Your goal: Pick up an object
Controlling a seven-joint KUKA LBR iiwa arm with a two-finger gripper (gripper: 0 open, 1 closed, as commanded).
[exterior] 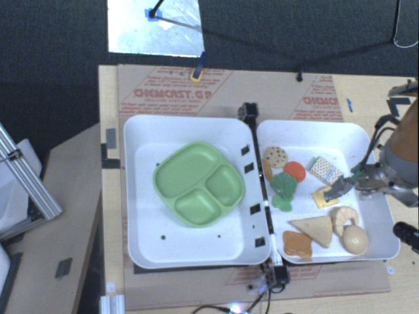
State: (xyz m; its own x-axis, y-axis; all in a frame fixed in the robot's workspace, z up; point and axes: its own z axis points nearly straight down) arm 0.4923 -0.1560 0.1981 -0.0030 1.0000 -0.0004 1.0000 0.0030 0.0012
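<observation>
Two white bins sit side by side on the bench: left bin [141, 241] holds a green divided plate [198, 184], approx. centred; right bin [366, 136] holds the toy food items. Gripper [337, 190] reaches in from the right, low over the right bin's mid-right area, w/ the grey arm [399, 156] behind it. Finger spread: cannot tell, the dark tips blur together. Yellow block [321, 198] lies directly at the fingertips, touching or partly under them; contact not resolvable, and no item is visibly between the fingers. Patterned wrapped block [324, 169] lies just above-left of the tips. Red tomato [294, 171], cookie [275, 156] and green broccoli piece [283, 190] sit to the left, near the divider. Tan wedge [315, 229], orange-brown slice [297, 243], croissant [344, 216] and pale egg-shaped item [355, 239] lie along the front of the bin.
</observation>
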